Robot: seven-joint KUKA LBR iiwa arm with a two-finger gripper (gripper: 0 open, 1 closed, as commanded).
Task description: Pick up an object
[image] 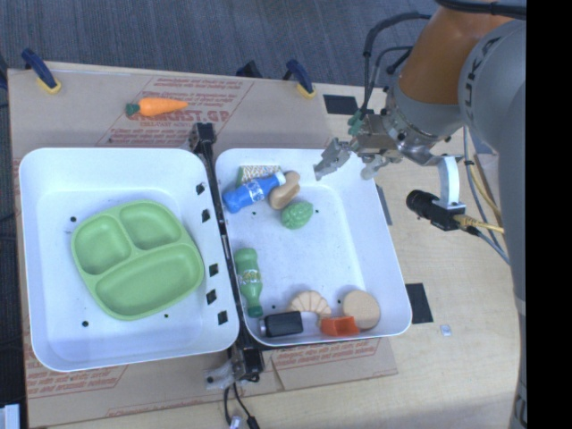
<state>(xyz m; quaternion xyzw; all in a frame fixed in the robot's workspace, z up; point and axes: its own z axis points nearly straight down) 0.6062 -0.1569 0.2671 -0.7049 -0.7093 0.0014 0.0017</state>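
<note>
Gripper (347,162) spread wide, empty — right bin (371,239) holds eight objects; left bin (36,239), one green plate (137,258).

You are looking down on two bins sitting side by side. In the left bin (45,239) a divided plate (137,257) is lying near the middle. In the right bin (366,239), a bottle (252,191) is lying at the far left corner, with a round leafy piece (297,214) just to its right. Another bottle (248,281) is lying along the left wall. A box (283,323), a shell-shaped piece (312,303) and a bun (361,308) are crowding the near edge. A carrot (154,107) is lying on the bench behind the left bin.
</note>
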